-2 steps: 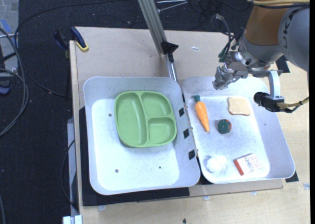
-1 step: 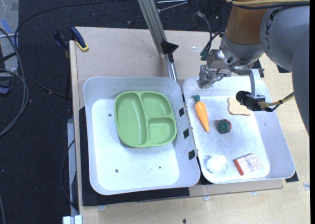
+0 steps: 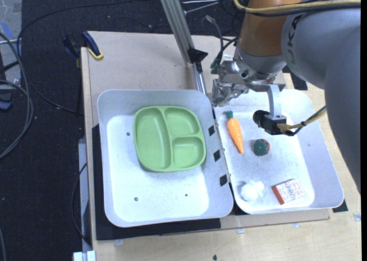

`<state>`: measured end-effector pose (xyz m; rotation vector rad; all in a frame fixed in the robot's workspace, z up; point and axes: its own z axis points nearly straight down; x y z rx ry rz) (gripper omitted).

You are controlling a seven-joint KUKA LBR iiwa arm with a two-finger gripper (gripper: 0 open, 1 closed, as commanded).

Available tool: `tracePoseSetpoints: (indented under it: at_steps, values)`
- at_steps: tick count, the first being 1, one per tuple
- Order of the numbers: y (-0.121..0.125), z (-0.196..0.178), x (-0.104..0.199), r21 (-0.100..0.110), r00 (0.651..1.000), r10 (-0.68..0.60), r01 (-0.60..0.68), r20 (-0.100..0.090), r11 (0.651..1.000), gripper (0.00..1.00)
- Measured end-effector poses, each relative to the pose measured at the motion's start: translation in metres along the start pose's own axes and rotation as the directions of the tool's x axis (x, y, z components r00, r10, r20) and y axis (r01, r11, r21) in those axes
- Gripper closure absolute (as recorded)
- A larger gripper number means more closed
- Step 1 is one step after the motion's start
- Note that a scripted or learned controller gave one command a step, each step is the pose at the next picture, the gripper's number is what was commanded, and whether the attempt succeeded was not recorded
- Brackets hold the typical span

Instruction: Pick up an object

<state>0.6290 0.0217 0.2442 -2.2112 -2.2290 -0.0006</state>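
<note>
Pincer (image 3: 225, 98): positioned over the far-left corner of the right bin (image 3: 321, 156), at the seam between the two bins, hanging from the grey arm (image 3: 321, 36) below its orange band (image 3: 275, 2). Whether it is released or clenched cannot be determined from this angle; no item is seen between its tips.

Right bin contents: a carrot (image 3: 235, 135) lies just below the pincer, near the bin's left wall, green top toward the pincer; not seen touching it. A small dark green ball-like item (image 3: 262, 147) sits just right of the carrot. A white crumpled item (image 3: 252, 190) and a red and white packet (image 3: 288, 191) rest near the front edge, apart from each other.

Left bin (image 3: 114, 197): holds a green divided plate (image 3: 170, 138) with three compartments, lying flat.

Both bins stand side by side on the desk (image 3: 137, 59)
</note>
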Motion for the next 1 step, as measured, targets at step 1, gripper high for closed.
tracePoseSetpoints:
  at_steps: [1]
  values:
    - [0.0030,-0.0047,0.0596,-0.003,1.000,-0.001,0.001,0.000,1.000,1.00]
